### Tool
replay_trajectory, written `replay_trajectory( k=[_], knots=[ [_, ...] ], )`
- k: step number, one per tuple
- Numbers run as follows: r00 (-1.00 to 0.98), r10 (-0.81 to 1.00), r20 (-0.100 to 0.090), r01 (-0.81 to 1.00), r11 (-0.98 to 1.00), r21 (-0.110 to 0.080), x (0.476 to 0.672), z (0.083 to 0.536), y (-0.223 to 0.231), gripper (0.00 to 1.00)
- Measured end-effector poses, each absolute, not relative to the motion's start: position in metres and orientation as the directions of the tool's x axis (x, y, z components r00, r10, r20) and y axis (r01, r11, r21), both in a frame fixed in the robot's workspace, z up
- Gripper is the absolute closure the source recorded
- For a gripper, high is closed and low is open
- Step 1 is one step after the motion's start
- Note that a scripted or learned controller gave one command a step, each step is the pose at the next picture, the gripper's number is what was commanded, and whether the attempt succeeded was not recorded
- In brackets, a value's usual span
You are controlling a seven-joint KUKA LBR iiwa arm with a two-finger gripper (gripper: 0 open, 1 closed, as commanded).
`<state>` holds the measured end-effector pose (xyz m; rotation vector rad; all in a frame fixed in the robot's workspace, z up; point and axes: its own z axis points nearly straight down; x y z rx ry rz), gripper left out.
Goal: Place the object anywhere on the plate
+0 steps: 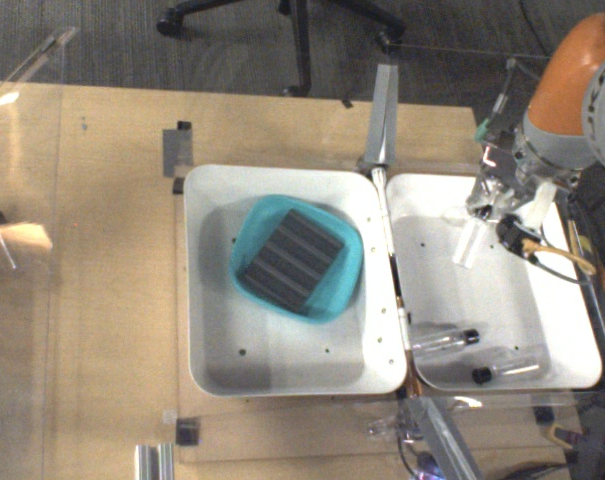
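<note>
A teal plate (246, 236) lies in the left bin (212, 348). A dark grey ridged block (295, 260) rests flat on it and covers most of its middle. My gripper (482, 216) hangs over the far part of the right bin (562, 368), well to the right of the plate. A pale whitish piece (468, 244) juts down and to the left below it; I cannot tell whether it is part of the gripper or a held thing. Two clear tubes with black caps (444, 340) (504, 371) lie at the right bin's near edge.
A metal divider post (383, 118) stands behind the gap between the bins. An orange cable (562, 256) loops off the wrist over the right bin. Wooden bench (82, 318) stretches to the left of the bins.
</note>
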<state>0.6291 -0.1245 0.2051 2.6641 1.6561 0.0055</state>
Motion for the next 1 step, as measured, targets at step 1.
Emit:
replay_trajectory(
  k=[1],
  knots=[
    [0.443, 0.897, 0.001, 0.897, -0.443, 0.006, 0.6291, 0.2053, -0.1247, 0.00]
  ],
)
